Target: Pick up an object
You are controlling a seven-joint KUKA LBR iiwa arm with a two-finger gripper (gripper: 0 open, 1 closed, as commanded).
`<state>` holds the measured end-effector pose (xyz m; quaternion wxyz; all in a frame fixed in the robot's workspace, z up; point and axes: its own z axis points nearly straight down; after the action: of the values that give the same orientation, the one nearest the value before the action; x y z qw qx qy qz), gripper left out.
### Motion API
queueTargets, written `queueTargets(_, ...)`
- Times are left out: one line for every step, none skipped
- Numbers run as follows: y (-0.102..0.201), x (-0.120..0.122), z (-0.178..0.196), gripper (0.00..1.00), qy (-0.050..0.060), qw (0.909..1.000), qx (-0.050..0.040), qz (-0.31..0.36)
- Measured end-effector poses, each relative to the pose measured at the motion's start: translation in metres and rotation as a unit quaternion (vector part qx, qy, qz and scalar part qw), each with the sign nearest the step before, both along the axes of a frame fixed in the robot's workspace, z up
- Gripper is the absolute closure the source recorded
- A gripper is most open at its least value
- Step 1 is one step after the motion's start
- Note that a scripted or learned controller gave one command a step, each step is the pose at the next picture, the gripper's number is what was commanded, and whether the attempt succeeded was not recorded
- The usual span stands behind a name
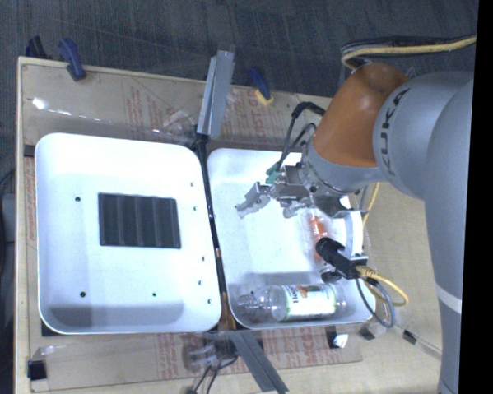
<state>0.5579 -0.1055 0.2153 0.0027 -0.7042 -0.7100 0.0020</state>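
Two white bins [47, 223] side by side. One clear bottle [290, 303] lying near the front wall of the right bin. One gripper [250, 202] above, fingers apart, holding nothing.

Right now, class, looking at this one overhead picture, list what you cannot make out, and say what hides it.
- Orange item in the right bin: mostly covered by the end effector and wrist; its kind is unclear.
- Clear bottle: label print too small to read.
- Right bin's far right wall: hidden behind the arm.
- End effector: fingers blurred, their state unreadable.
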Motion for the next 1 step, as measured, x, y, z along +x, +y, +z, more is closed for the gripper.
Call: queueTargets(-0.0695, 0.0134, 0.0375, 0.00, -0.002, 0.9991, -0.0005, 0.042)
